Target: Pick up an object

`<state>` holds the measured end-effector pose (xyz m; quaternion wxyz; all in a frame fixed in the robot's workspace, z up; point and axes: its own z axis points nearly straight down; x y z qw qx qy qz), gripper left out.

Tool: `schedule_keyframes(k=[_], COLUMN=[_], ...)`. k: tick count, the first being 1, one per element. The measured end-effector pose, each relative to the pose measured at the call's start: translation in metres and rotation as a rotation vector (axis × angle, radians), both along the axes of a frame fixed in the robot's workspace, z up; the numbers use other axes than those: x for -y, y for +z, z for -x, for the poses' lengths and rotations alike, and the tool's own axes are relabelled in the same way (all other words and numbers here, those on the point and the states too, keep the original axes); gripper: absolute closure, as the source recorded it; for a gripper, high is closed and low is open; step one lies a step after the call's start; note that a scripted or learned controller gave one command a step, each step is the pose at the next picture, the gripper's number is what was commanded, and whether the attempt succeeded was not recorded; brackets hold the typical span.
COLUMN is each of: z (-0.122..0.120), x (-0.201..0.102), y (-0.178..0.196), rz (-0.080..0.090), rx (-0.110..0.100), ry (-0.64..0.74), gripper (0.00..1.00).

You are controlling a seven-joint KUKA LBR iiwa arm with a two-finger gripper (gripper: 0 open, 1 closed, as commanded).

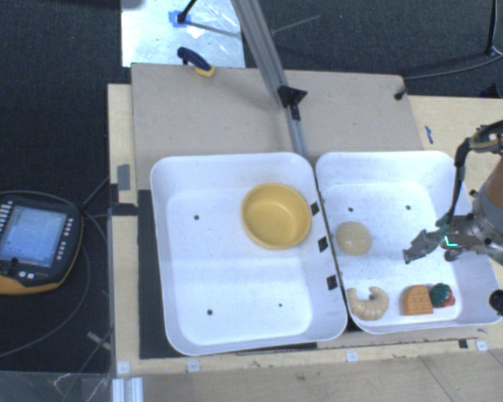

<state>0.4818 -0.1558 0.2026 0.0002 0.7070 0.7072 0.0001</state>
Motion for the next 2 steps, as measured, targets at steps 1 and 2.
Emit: schedule_keyframes(k=[1, 2], z=[0.000, 0.001], x=[0.000, 0.000], y=[0.000, -0.062], rz=[0.000, -0.001], rx=[0.000, -0.004], ry=[0.000, 0.000], gripper=[0.00, 0.00])
